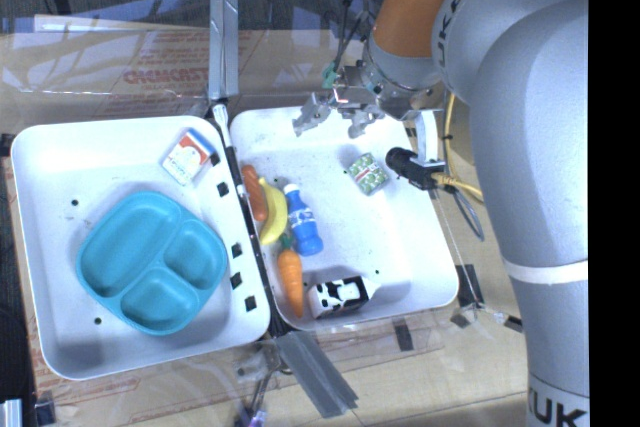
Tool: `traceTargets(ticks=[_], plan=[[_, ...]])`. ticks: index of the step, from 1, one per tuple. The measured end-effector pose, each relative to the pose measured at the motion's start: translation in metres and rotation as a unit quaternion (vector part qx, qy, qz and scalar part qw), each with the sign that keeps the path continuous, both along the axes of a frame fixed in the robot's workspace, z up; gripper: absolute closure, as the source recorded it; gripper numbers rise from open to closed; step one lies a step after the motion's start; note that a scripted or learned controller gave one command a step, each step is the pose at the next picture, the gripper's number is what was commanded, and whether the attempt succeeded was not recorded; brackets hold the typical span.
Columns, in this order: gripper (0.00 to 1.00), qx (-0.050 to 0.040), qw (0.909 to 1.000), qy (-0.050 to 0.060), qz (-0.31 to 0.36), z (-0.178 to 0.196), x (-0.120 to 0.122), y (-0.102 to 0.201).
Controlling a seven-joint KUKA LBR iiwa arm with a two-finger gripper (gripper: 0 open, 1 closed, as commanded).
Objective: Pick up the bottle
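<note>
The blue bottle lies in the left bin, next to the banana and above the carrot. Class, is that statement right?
Not quite. The camera view shows the blue bottle in the right bin, not the left. The rest holds: it lies next to the banana and above the carrot.

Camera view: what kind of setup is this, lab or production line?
Most likely a lab bin-picking test bench: two shallow white plastic bins side by side, toy-like clutter such as a small blue plastic bottle and an orange plastic carrot, and a grey arm's end effector over the right bin.
</note>
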State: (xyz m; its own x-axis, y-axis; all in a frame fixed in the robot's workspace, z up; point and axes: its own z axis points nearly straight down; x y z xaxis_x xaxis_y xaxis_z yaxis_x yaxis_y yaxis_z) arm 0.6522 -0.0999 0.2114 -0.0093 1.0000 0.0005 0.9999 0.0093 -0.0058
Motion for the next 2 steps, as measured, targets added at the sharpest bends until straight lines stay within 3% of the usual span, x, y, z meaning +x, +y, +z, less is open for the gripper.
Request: traceTargets(ticks=[1, 2], plan=[[0.00, -0.0003, 0.9999, -0.001, 0.017, -0.120, -0.036, -0.046], [0.00, 0.0006, 0.9960, -0.001, 0.090, -0.120, -0.077, -0.001]])
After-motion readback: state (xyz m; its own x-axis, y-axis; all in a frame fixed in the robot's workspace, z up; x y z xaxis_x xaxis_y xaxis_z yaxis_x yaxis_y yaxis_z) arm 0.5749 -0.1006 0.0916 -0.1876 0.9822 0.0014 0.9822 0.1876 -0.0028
